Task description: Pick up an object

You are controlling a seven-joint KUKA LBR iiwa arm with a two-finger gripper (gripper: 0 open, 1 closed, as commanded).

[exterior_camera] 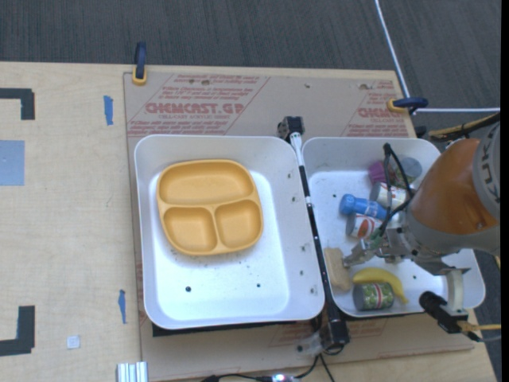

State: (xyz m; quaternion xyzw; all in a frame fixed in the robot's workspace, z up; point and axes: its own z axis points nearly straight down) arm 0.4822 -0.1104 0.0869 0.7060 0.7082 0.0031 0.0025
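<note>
Yellow divided plate (210,206) in left bin (151,237). Blue clamps (140,60) on board (238,106) top edge. Blue tape (108,110) on bench (56,237).

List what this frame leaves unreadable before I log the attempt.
- Tool: open or shut unclear in the camera view; small and blurred against clutter.
- Purple item in the right bin: partly covered by a black cable, identity unclear.
- Red-and-white item: label too small to read.
- Arm: cut off by the right edge.
</note>
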